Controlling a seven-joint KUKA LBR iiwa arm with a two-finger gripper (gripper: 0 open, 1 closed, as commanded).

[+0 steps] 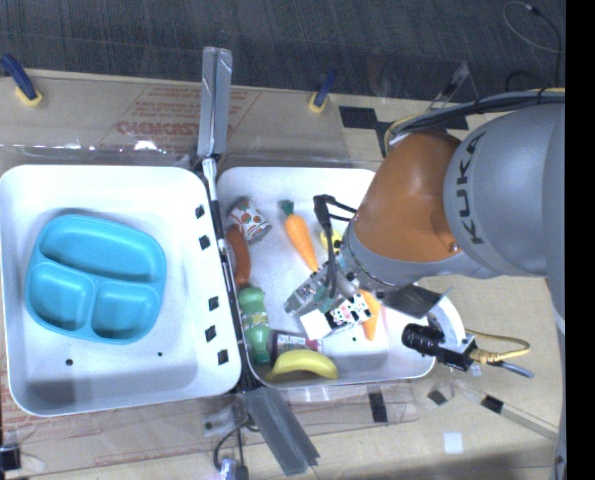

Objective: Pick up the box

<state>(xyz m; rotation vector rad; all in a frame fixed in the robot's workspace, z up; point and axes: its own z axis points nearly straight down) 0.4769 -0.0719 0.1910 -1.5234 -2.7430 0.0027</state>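
The gripper [317, 293] is seen low in the right bin [277, 183], reached in from the right by the grey arm [497, 198] with its orange band [412, 203] above the wrist. The box [345, 312], a small white carton with dark and coloured printing, is found in the lower middle of that bin, just beside the gripper on its right and slightly below, partly overlapped by the wrist. Its long axis appears to run on a slant from lower left to upper right, though the part under the wrist is hidden. Whether the fingers are spread or closed cannot be told, since they are blurred against the clutter, and nothing can be confirmed as held between them. A short shift toward the box is judged to be what the coming grasp turns on. In the right bin are also seen a carrot [299, 240] above the gripper, a small can [251, 222] near the top left, a reddish sausage-shaped item [239, 258] along the left wall, a green object [252, 303] below it, and a banana [302, 366] at the bottom edge. In the left bin [17, 208] a blue divided tray [97, 276] is laid, and both bins are borne by the counter [107, 118]
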